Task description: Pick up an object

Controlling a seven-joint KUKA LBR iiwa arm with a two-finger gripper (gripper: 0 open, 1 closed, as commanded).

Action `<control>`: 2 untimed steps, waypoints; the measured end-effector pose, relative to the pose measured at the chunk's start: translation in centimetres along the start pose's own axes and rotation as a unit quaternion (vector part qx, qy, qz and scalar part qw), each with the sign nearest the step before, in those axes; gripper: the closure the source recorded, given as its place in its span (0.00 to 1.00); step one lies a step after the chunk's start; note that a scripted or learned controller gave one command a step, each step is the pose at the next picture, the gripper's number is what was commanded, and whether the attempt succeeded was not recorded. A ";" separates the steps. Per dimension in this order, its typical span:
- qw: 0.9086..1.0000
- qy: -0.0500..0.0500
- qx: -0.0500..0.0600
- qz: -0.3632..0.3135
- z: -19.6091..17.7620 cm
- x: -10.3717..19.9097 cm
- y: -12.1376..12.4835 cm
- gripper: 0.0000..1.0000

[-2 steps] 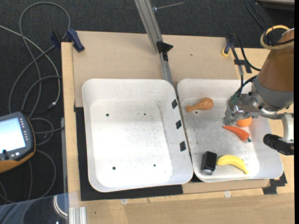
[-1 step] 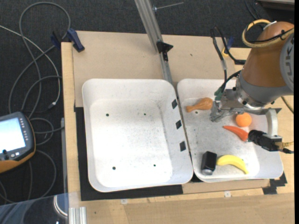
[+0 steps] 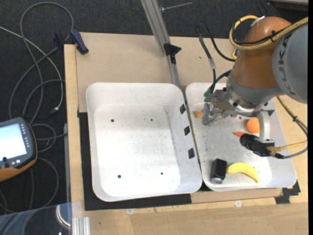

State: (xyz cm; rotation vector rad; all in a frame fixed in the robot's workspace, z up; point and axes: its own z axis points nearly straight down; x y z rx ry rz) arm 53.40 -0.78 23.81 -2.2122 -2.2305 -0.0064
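One small orange piece (image 3: 198, 114) lies by the right bin's (image 3: 283, 177) left wall, just left of the jaws (image 3: 209, 115), whose spread I cannot tell.

Even overhead light, soft shadows, sharp focus, slightly grainy throughout.

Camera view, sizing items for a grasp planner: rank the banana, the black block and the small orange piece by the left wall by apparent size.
1. banana
2. black block, not much smaller
3. small orange piece, clearly smallest
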 end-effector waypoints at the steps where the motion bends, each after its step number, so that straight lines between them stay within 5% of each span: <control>1: 1.000 0.000 0.003 0.001 1.2 5.2 0.4 1.00; 2: 1.000 0.000 0.001 0.001 1.1 9.6 0.2 1.00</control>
